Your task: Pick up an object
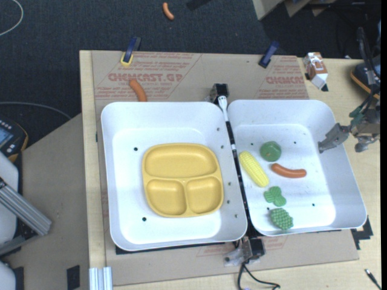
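The right bin [314, 116] holds several toy foods: a yellow corn cob [254, 168], a round green piece [270, 150], a red sausage [289, 172], a green broccoli [274, 194] and a bumpy green vegetable [280, 219]. My gripper [347, 141] hovers at that bin's right rim, right of the sausage and apart from every item. It is open, with two grey fingers [331, 139] spread and nothing between them.
The left bin [121, 138] carries a yellow divided plate [181, 180]. An orange sausage [138, 90] lies on the cardboard behind the left bin. Blue clamps [129, 52] [268, 54] grip the board's far edge. A small box [316, 69] sits at the far right.
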You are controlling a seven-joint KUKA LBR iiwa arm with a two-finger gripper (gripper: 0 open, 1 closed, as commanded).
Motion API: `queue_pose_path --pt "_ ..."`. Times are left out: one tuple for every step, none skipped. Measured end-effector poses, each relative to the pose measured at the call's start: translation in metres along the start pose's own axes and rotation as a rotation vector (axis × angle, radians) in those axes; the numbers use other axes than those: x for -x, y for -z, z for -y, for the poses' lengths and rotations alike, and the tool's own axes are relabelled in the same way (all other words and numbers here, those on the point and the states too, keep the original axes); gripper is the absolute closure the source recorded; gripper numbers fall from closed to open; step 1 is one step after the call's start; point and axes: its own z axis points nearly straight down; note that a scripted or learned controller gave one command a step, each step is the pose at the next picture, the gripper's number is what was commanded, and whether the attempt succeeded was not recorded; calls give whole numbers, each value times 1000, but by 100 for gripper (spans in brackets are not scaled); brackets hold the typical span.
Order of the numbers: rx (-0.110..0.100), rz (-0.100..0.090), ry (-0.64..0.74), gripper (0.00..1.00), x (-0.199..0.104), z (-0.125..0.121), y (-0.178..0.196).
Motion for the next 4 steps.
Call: queue_pose_path --pt "12 3 3 0 0 -2 6" --pt "6 0 3 0 -6 5 -42" --pt "4 -1 3 0 -7 3 -106" --pt "6 0 3 0 -3 -1 -151"
